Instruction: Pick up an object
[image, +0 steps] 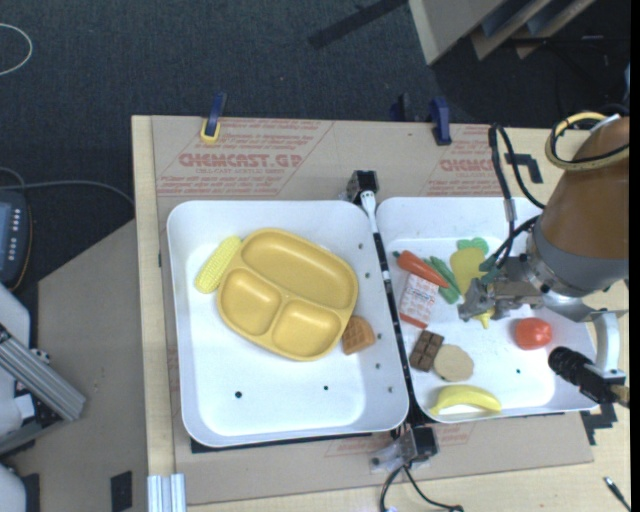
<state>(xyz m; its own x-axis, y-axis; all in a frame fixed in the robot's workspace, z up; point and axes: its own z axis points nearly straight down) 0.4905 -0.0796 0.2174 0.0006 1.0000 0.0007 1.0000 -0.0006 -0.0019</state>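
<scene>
The right bin (512, 382) holds several toy foods: a carrot (420, 267), a yellow pepper (466, 262), a white-and-red packet (419, 299), a chocolate bar (426, 349), a tan round piece (454, 362), a banana (467, 401) and a red tomato (533, 332). My gripper (483, 305) hangs low in this bin, between the pepper and the tomato. A small yellow piece (484, 321) pokes out just below it. The gripper's body hides whatever lies directly under it.
In the left bin (270, 395) lie a yellow divided plate (287, 293), a corn cob (217, 264) at its upper left and a brown bread piece (357, 335) by the shared wall. The arm's grey body (585, 215) covers the right bin's far right side.
</scene>
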